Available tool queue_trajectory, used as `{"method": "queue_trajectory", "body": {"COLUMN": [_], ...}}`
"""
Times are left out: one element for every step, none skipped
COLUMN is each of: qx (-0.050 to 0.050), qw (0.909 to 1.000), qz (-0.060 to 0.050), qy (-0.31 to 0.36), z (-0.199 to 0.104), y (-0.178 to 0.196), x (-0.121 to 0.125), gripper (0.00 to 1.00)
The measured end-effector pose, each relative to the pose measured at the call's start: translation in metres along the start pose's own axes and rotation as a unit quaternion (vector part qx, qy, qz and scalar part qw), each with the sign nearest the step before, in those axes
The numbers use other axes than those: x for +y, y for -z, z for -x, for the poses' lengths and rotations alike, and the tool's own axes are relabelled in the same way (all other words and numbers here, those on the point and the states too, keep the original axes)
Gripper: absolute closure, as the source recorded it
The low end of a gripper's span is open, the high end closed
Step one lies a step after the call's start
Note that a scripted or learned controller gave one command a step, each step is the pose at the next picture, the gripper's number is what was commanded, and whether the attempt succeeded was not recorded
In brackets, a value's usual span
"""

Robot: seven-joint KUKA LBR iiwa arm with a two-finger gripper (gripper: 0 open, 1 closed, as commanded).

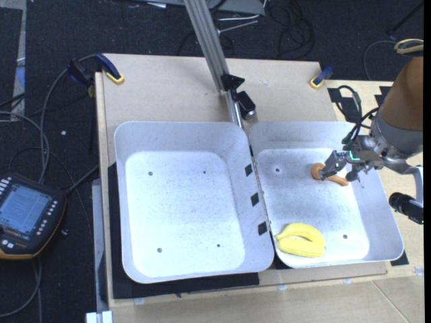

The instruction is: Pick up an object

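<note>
A small orange curved object point(322, 172) lies in the upper middle of the right-hand shallow white bin point(377, 247), right at the tip of the gripper point(335, 169). The dark fingers come in from the right and sit over or against it, and from here I cannot tell whether they are spread or pressed together, nor whether the orange piece is actually between them. Behind the gripper the grey arm with its orange band point(409, 106) leans in over the bin's right rim.

Near the front edge of the same bin, well apart from the gripper, rests a yellow banana-shaped toy point(301, 240), lying flat close to the divide between the two bins.

The left-hand shallow white bin point(131, 147) sits just beside the right one, their rims touching along the middle, its floor speckled with grey scuffs. Both bins rest on a pale wooden counter point(175, 86) with blue-and-yellow clamps point(108, 68) at its far corners. A slanted aluminium pole point(207, 32) rises from the counter's middle back edge. The floor around is dark carpet point(47, 19) strewn with black cables, and a grey handheld control pendant with an orange rim point(23, 214) lies to the left.
</note>
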State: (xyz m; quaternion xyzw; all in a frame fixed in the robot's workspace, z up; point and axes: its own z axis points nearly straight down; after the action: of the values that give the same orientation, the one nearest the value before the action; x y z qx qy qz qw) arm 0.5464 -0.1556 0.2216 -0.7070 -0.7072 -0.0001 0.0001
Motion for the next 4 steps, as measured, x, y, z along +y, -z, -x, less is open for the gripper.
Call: {"method": "queue_trajectory", "body": {"qx": [0.000, 0.000, 0.000, 0.000], "qw": [1.0000, 1.0000, 1.0000, 1.0000], "qz": [0.000, -0.003, -0.003, 0.000], "qy": [0.000, 0.000, 0.000, 0.000], "z": [0.000, -0.004, -0.001, -0.002], "y": [0.000, -0.058, -0.121, -0.126], "x": [0.000, -0.009, -0.011, -0.011], "gripper": [0.00, 0.00, 0.00, 0.00]}}
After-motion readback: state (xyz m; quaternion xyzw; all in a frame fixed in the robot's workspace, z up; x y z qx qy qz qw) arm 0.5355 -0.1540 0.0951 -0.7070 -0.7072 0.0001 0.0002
